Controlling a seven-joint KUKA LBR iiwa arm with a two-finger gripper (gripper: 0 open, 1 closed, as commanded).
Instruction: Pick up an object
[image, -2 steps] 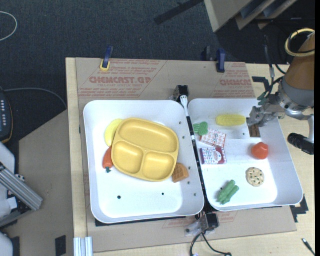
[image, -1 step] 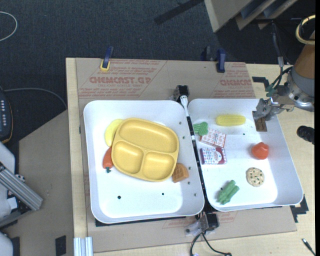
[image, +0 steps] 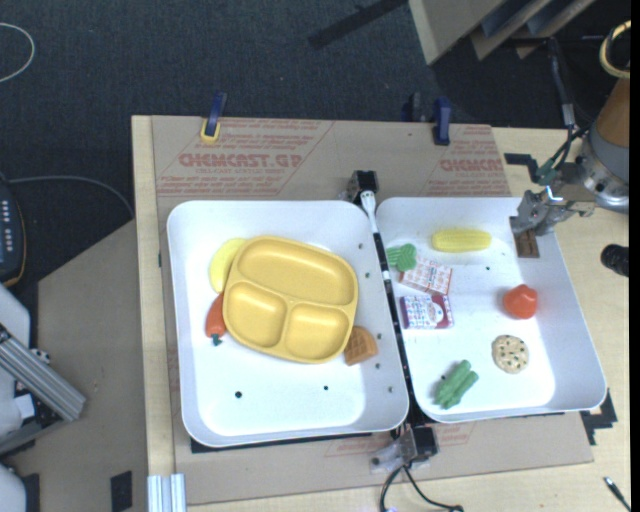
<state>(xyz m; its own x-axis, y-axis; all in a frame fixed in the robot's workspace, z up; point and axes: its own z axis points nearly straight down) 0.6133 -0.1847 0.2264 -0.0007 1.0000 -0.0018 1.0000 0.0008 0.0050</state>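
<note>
A plywood bench (image: 300, 150) on a dark carpeted floor carries two shallow white bins side by side, with clamps at the bench's far edge holding the board down.

The right bin (image: 570, 330) holds the loose items that could be picked, all lying flat and apart from each other. A yellow corn cob (image: 461, 240) lies near the far edge. A red tomato (image: 520, 300) sits toward the right edge, with a round cookie (image: 510, 353) just nearer the front edge. A green bean pod (image: 455, 384) lies at the front. Two small printed packets (image: 426, 295) lie by the left edge, beside a green leafy piece (image: 401, 257).

The gripper (image: 527, 228) hangs over the far right corner of the right bin, apart from every item. Its opening cannot be judged from this angle, and nothing is visibly between its fingers. The corn cob and tomato are nearest to it.

The left bin (image: 200, 400) carries a yellow divided tray (image: 290, 298), which covers part of a yellow piece (image: 224, 262) and a red-orange piece (image: 215, 320). A brown piece (image: 360, 346) touches the tray's right front corner. The tray's overlap probably makes these harder to grasp.
</note>
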